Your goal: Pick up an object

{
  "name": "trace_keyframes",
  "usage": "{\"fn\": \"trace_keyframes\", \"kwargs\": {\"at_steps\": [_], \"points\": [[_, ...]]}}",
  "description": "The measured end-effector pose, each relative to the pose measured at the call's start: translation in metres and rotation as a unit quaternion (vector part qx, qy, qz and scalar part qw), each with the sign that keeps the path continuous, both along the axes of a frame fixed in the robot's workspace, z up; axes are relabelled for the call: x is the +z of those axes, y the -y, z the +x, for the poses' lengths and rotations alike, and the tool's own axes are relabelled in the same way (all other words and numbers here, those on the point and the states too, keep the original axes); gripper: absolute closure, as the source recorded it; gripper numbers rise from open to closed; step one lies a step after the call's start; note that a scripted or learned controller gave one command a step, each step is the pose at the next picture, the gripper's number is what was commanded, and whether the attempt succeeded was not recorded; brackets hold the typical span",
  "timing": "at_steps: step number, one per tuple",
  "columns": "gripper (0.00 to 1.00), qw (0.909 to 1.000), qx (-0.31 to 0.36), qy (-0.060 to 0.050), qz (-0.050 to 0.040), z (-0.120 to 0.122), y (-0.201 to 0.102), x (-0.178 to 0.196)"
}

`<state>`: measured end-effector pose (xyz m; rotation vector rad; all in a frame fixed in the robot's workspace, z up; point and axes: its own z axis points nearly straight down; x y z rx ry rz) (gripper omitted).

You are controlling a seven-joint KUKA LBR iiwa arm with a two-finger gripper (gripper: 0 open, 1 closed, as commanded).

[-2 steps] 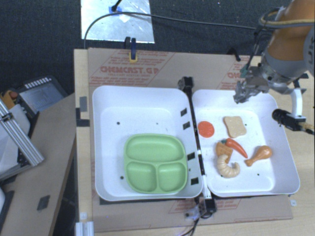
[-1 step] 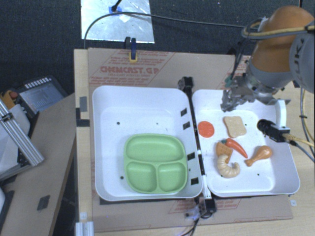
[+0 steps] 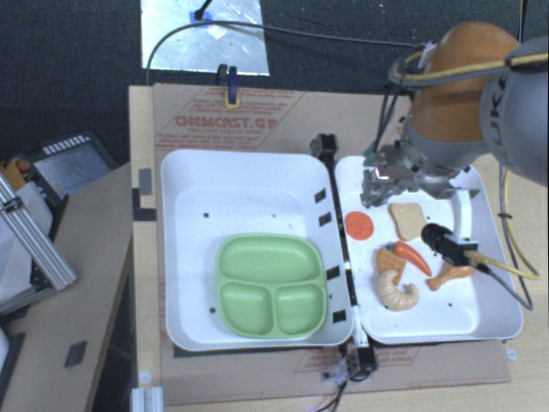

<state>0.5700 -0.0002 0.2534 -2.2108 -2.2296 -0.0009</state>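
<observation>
Green three-compartment tray [image 3: 273, 285] lying in left white bin [image 3: 197, 178]. Metal sheet [image 3: 204, 20] sitting beyond bench, black cable [image 3: 283, 31] running across it. Yellow-handled clamp [image 3: 230, 88] gripping cardboard underlay [image 3: 257, 114]. Aluminium extrusion [image 3: 30, 234] leaning at left edge.

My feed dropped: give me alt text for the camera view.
The claw hangs over the right bin, above a red disc, bread slice, chilli, shrimp and drumstick. The left bin holds a green divided plate.

Green tray [image 3: 272, 283], left bin [image 3: 184, 230]
</observation>
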Motion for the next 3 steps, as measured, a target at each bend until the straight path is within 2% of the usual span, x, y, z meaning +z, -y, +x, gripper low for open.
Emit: {"fn": "trace_keyframes", "kwargs": {"at_steps": [2,3], "points": [[1.00,1.0000,0.000,0.000,0.0003,-0.038,-0.089,-0.027],[0.00,1.0000,-0.003,0.001,-0.0006,-0.037,-0.086,-0.027]]}}
